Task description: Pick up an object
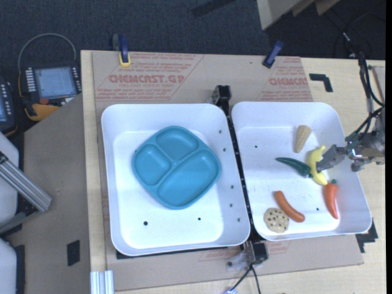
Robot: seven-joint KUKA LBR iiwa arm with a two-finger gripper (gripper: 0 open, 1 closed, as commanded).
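The right bin (pixel 269 118) holds several toy foods. A tan cone-shaped piece (pixel 301 138) lies at the back. A yellow banana (pixel 317 165) sits beside a dark green pepper (pixel 293 163). An orange carrot (pixel 331 200), a red-orange sausage (pixel 288 206) and a chocolate-chip cookie (pixel 276 220) lie toward the front. My gripper (pixel 332 156) reaches in low from the right rim, its tip right against the banana's upper end. Nothing is visibly held.
The left bin (pixel 122 127) holds a blue divided plate (pixel 176 166). Black clamps (pixel 222 94) join the two bins at the middle. Cables hang at the right edge near the arm. A teach pendant (pixel 54 82) lies off the bench at the left.
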